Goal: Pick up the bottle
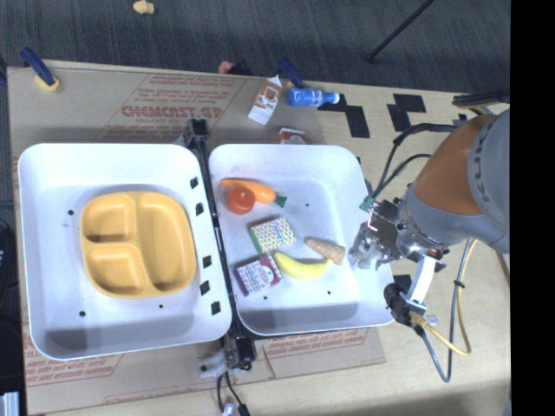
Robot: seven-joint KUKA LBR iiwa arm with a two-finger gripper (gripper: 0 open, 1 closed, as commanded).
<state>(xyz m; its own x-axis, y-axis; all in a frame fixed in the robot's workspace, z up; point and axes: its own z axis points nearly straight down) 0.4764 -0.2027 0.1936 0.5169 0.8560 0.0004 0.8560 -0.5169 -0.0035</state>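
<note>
Dark carpet fills the background behind a tabletop (416, 128) covered in printed brown cardboard. Two shallow white bins sit side by side on it, touching along a black clipped seam. The left bin (52, 258) holds a yellow three-compartment tray (139, 242) near its middle. The right bin (342, 180) holds a scatter of small things: an orange carrot (260, 190) touching a red tomato (241, 199), a green patterned packet (271, 233), a red-and-white packet (257, 275), a yellow banana (303, 267) and a tan cone-shaped piece (326, 249) just beside the banana's tip.

The grey arm with its orange band (447, 176) reaches in from the right and hangs over the right bin's right rim. The end effector (371, 248) sits at that rim, near the cone piece; whether its fingers are spread or pressed together cannot be told, and nothing is seen between them.

The bottle (308, 98) lies on its side on the cardboard outside both bins, beyond the right bin's far edge. It is small, blue, with a paler label band, and is well apart from the end effector. A small white-and-brown carton (265, 100) lies just left of it, and a blue clamp (288, 71) stands close by. Bare cardboard lies open to the bottle's right.
</note>
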